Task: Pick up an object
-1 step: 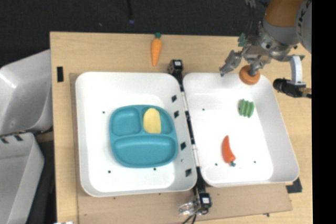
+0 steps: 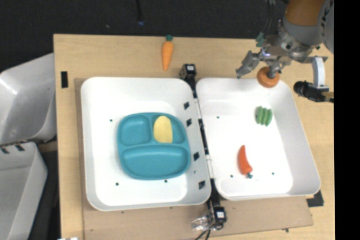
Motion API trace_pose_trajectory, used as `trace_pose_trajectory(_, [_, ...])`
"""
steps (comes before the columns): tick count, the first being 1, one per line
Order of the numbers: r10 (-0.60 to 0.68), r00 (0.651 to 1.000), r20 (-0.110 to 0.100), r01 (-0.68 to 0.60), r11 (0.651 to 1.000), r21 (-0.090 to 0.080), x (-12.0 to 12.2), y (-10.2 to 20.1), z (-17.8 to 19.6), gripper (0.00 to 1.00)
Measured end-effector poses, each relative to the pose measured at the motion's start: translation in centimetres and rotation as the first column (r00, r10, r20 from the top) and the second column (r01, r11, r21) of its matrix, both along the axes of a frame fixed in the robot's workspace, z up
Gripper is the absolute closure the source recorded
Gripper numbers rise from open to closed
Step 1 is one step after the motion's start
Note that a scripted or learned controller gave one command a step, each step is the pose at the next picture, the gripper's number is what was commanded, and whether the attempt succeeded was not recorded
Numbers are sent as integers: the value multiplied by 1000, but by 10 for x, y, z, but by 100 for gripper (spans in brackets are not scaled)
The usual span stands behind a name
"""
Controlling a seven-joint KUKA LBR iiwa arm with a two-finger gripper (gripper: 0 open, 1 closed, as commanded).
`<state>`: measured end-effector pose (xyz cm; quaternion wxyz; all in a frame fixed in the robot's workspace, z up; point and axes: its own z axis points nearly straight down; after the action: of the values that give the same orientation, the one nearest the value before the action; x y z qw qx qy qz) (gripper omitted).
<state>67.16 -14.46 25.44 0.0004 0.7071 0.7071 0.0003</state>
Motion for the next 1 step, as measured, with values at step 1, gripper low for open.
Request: trace_pose_trajectory(1, [0, 1000, -3, 0, 1000, -2, 4, -3, -43, 0])
